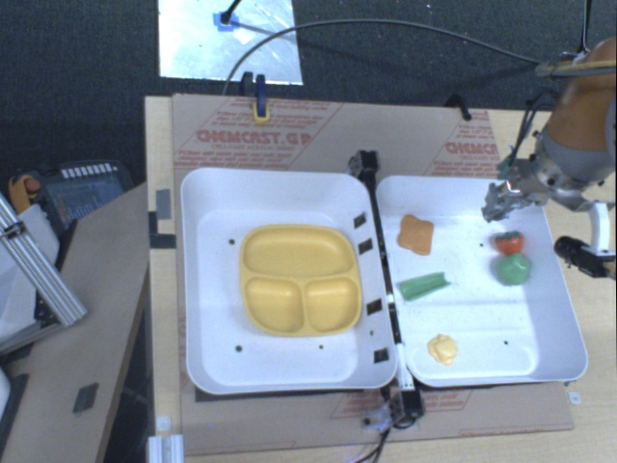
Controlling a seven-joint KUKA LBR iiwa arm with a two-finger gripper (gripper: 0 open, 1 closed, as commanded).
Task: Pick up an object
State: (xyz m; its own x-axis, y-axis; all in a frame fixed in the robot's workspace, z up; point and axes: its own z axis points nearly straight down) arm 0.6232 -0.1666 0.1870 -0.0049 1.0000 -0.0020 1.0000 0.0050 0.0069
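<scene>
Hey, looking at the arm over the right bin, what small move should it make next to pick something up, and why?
Probably a short move down and toward the near side, onto the red piece. The gripper hangs just above and beyond it, holding nothing, and that piece is the nearest item, with the green ball touching its near side.

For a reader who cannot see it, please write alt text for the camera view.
The grey arm's end effector hovers over the far right of the right white bin, which holds an orange piece, a green stick, a red and green toy and a pale yellow lump. The left white bin holds a yellow divided tray.
</scene>
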